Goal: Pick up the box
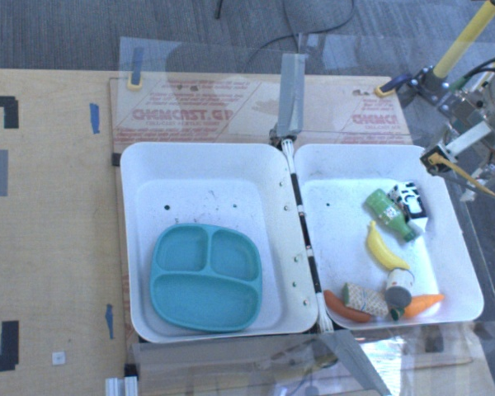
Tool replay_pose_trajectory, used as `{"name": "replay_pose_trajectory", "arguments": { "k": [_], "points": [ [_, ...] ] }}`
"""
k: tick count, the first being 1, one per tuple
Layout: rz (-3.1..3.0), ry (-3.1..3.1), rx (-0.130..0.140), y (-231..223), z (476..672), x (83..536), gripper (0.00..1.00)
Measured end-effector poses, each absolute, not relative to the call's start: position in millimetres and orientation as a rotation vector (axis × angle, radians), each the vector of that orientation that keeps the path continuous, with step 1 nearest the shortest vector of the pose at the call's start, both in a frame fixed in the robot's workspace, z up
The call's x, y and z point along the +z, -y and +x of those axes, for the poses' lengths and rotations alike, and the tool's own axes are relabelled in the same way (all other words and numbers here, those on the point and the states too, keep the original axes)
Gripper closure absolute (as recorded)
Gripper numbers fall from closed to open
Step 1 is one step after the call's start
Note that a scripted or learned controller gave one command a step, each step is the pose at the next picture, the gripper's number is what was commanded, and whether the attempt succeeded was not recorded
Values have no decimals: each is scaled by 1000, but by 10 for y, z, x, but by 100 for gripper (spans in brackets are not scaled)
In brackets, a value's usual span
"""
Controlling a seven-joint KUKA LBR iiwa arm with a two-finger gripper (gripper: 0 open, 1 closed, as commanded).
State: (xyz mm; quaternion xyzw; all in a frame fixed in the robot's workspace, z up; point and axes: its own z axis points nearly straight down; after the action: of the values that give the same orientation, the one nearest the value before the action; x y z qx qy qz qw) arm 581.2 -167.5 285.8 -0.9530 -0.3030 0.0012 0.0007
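The box [410, 202], black and white, lies in the right bin [470, 304], towards its far right corner. It touches the green bottle [389, 214], which lies on its side just left of it. Nothing is on top of the box and nothing grips it.

Nearer to us in the same bin lies a banana [385, 250], close below the bottle. Below the banana is a small can [398, 280], and beside that a carrot [422, 304] with its green end towards the can. Along the near wall sits a speckled block [366, 299], and against its left a red pepper [344, 306]; we cannot tell whether the block rests partly on the pepper.

The left bin [140, 172] touches the right one along a shared edge and holds a teal plate [205, 277] with three compartments, set towards the near side.

Both bins stand on a wooden bench [49, 221], with a clear sheet [231, 106] behind them. Beyond the right bin's far corner stands some metal hardware with a yellow rod [470, 31].

We cannot tell the gripper's state.
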Motion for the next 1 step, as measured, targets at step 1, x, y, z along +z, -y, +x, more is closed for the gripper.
{"name": "replay_pose_trajectory", "arguments": {
  "k": [1],
  "points": [
    [-2966,1025,6,1453,5412,1501,0]
  ]
}}
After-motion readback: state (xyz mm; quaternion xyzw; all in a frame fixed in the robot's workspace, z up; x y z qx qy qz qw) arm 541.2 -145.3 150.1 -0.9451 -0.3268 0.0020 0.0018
